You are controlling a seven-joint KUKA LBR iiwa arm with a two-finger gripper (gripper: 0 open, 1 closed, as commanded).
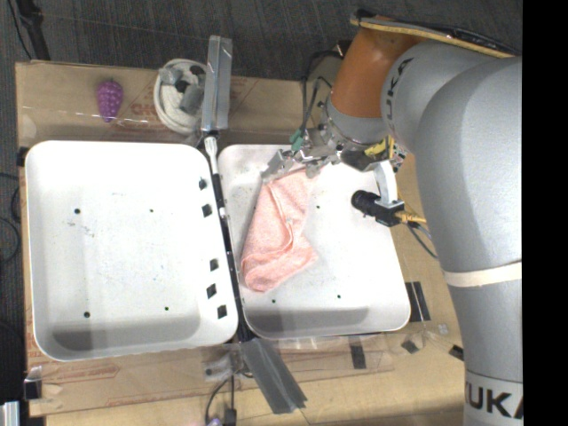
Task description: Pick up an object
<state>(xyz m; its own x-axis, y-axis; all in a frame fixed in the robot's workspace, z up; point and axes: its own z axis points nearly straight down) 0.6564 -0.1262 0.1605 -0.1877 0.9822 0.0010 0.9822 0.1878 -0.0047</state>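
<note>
The arm's pincer (pixel 297 160) pinches the top edge of a pink cloth (pixel 277 231), which trails down the right-hand bin (pixel 373 313), seemingly gathered for a lift.

A brown, cardboard-coloured bench top (pixel 62 105) lay under two shallow white bins, the left bin (pixel 35 238) and the right bin (pixel 390 300) touching along a grey divider (pixel 217 229) fitted with small black clips. Beyond the far edge stretched dark grey carpeted floor (pixel 177 7). On the far left of the bench sat a small purple object (pixel 109 98), and to its right a white coil (pixel 180 96). Light fell evenly, with soft shadows inside the bins' near walls.
</note>
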